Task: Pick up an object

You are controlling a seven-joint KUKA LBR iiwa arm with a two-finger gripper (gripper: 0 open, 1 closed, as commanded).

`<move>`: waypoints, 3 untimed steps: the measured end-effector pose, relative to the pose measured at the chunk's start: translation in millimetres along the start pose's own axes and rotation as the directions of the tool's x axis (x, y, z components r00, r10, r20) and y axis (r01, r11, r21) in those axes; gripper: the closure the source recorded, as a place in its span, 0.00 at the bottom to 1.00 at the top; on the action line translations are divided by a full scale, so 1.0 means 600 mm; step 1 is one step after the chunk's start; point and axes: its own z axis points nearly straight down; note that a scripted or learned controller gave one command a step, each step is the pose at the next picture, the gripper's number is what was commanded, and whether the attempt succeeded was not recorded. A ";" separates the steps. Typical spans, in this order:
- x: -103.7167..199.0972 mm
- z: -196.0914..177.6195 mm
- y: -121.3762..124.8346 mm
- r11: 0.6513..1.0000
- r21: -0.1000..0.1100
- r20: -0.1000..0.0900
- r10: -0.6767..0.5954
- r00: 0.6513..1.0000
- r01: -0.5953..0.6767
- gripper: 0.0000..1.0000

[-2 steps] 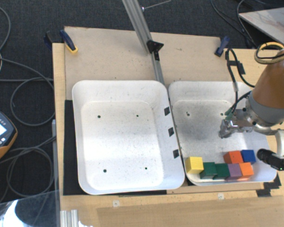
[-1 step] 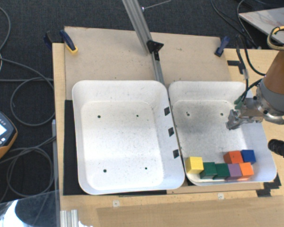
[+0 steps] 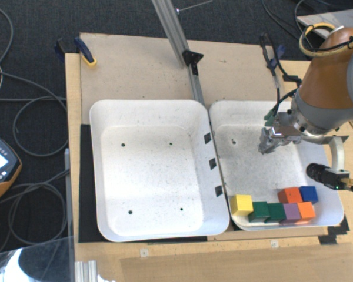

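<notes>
Hovering over the right bin (image 3: 247, 113), end effector (image 3: 269, 144); whether open or closed, impossible to tell. Toward the bin's near rim, well apart from the end effector: a row of blocks, from yellow block (image 3: 242, 204) to blue block (image 3: 309, 193), running along that rim.

Two shallow white bins sit side by side on the bench: a left bin (image 3: 150, 113) and a right bin (image 3: 247, 113). Seven small blocks lie in the right bin, bunched along its near edge: one yellow block (image 3: 242, 204), two green blocks (image 3: 260, 210) (image 3: 276, 211), one purple block (image 3: 292, 212), two orange blocks (image 3: 292, 195) (image 3: 306, 211) and one blue block (image 3: 309, 194). One arm (image 3: 329, 81) reaches in, carrying one gripper (image 3: 269, 144). Three small black tabs (image 3: 212, 164) mark the rim between the bins.
</notes>
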 end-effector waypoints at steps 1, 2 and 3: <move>0.075 0.013 0.055 1.000 -0.001 0.000 0.001 1.000 -0.001 1.00; 0.165 0.010 0.097 1.000 -0.001 0.000 0.000 1.000 0.000 1.00; 0.248 -0.010 0.162 1.000 -0.003 0.000 0.000 1.000 0.000 1.00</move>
